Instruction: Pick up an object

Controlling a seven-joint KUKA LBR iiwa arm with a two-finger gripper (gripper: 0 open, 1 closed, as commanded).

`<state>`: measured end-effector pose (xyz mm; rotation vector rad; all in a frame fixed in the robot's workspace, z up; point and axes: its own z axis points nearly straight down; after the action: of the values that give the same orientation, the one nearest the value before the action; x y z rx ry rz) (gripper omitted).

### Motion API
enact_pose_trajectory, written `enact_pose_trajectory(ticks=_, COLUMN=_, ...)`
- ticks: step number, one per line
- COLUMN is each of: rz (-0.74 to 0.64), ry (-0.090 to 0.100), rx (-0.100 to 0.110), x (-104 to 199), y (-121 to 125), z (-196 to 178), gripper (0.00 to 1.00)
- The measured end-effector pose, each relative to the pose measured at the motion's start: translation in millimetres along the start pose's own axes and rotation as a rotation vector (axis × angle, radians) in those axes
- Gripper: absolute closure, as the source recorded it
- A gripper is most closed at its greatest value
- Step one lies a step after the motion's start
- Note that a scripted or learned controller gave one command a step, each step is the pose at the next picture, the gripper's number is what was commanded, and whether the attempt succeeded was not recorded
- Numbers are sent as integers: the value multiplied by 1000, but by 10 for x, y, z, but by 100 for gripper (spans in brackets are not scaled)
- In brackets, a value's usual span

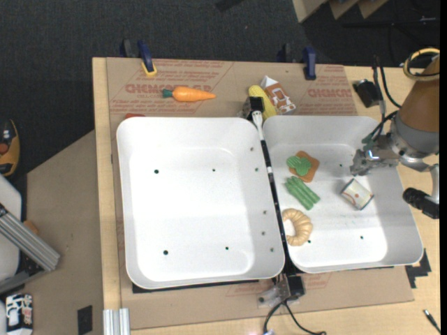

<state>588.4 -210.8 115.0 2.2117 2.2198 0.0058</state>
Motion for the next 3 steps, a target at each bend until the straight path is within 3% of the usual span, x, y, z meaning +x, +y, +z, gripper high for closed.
enact_pose_trajectory(ticks=1, rz=5, ry=9, rx=19, x=541, y=-1145, z=308, gripper=100)
enact_pose_trajectory(ticks=2, rz=-2, ry=1, rx=-1, x=797, y=-507, z=-216, gripper=100)
enact_pose_trajectory(ticks=3, rz=-6, ry=2, rx=-12, x=1405, y=31, z=-1589, gripper=100)
